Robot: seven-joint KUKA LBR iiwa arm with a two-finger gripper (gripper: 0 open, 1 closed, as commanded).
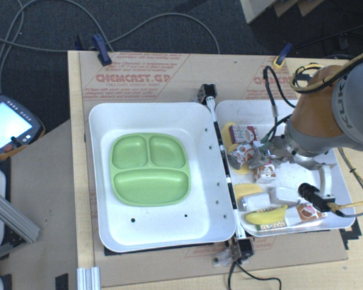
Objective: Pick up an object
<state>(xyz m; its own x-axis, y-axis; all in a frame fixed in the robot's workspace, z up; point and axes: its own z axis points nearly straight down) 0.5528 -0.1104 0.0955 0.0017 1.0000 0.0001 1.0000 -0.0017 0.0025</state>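
Cardboard-topped bench [139, 77], two shallow white bins. Right bin [345, 219]: crinkly foil snack packets [245, 153] under two-finger gripper [267, 156], grip state impossible to tell. Probably light, slippery, crushable; best pinched across the packet's middle. Green divided plastic plate [150, 168] in left bin [103, 132].

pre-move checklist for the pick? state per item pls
1. Gripper over the right bin, where the objects lie: ok.
2. Target between the fingers: cannot tell; the wrist hides them among the snack packets.
3. Grasp confirmed: not ok; nothing visibly held.
4. Clutter near gripper: not ok; packets crowd together, a clean single pick looks doubtful.
5. Alternative targets free: ok; the banana lies apart near the bin's front edge.
6. Left bin: ok; the green divided plate sits in it, away from the arm.
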